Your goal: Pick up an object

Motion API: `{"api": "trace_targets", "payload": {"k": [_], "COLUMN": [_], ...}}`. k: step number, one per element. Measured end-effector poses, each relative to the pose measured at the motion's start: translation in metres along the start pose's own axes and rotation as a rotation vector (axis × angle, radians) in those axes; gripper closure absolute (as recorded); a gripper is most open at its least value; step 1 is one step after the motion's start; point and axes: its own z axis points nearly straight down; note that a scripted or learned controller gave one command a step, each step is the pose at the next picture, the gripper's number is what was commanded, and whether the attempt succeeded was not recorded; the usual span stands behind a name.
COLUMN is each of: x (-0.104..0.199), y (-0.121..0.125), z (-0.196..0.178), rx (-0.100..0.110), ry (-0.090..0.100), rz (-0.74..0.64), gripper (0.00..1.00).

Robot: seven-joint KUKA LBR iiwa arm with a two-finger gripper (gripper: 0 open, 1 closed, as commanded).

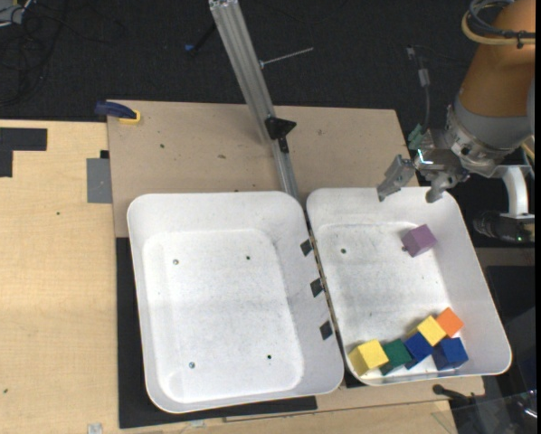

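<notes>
The purple block is the most likely thing to pick, in my judgement, because it lies alone on the floor of the right bin and it is the object nearest to the gripper. It sits just below the gripper in the view, slightly toward the arm side, with bare white floor on all its sides.

The step in hand looks like the approach: nothing is lifted yet, and the gripper hangs above the far rim of the right bin, apart from every object. Its two fingers are spread wide, one finger to the left and the other to the right, and there is nothing between them. I see no contact with the bin or with a block.

For the next move, I think the gripper needs to come toward the near side and then go down, so that the spread fingers pass on both sides of the purple block before they close. The block looks a little rotated, so the wrist may need to turn to meet its flat faces.

Farther from the gripper, in the near corner of the same bin, a group of blocks lies tight together: the yellow block, the green block, the blue block and the orange block. They touch each other, so a grasp there seems harder. The left bin lies beyond, well apart from the gripper.
</notes>
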Motion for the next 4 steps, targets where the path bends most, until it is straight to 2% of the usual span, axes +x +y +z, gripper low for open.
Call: {"api": "trace_targets", "payload": {"k": [1,3,4], "x": [0.000,0.007,0.014], "y": [0.001,0.008,-0.001], "z": [-0.003,0.088,0.139], "rx": [-0.005,0.000,0.001], "ry": [-0.001,0.000,0.000], "rz": [0.000,0.000,0.004], "gripper": [0.00,0.00,0.00]}}
